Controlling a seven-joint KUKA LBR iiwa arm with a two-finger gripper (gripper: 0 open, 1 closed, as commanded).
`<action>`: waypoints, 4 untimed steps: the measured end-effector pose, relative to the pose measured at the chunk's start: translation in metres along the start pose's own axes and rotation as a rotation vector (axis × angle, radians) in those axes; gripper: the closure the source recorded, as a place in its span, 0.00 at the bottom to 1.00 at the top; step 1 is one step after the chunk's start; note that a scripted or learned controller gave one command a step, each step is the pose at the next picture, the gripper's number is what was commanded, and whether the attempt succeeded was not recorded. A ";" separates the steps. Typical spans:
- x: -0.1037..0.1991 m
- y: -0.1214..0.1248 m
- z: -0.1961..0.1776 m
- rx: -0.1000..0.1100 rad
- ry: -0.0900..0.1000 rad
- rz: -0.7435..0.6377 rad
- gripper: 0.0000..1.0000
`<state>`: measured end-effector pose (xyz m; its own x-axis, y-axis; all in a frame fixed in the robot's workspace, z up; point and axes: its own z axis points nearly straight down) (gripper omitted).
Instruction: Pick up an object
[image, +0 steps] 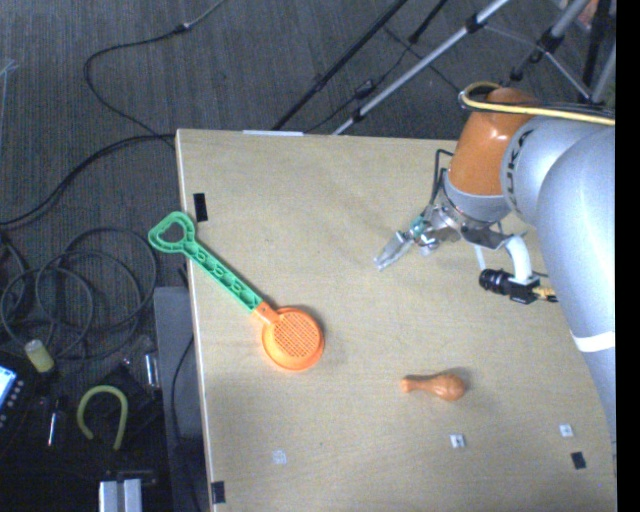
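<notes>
Gripper (392, 252) is hanging over the upper right part of a tan board (330, 190), its slim metal fingers pointing left and slightly down toward the board's middle. Whether those fingers are parted or pressed together cannot be told at this size, and nothing is showing between them. Behind the gripper, the arm (560, 220) is reaching in from the right, grey and bulky, with an orange band (480, 150) sitting just above the wrist. Two objects are lying on the board, both well apart from the gripper. One is a strainer (240, 292), a long toy with a green perforated handle running diagonally from a looped end near the board's left edge down to a round orange mesh head left of centre. The other is a small orange-brown drumstick-shaped piece (436, 385), lying on its side low on the board, below the gripper and to the right of the strainer's head, with its narrow end pointing left. A few small dark and pale markers are dotting the board near its lower right corner. Dark carpet with looping black cables (70, 290) is surrounding the board on the left and top.
</notes>
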<state>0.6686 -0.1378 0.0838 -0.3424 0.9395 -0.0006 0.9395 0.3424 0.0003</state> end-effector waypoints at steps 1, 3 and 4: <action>0.034 0.012 0.000 0.001 -0.001 -0.202 0.00; 0.035 0.013 -0.009 -0.003 0.003 -0.201 0.00; 0.035 0.013 -0.019 -0.006 0.005 -0.199 1.00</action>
<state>0.6690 -0.1003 0.1025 -0.5212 0.8534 0.0037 0.8534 0.5212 0.0067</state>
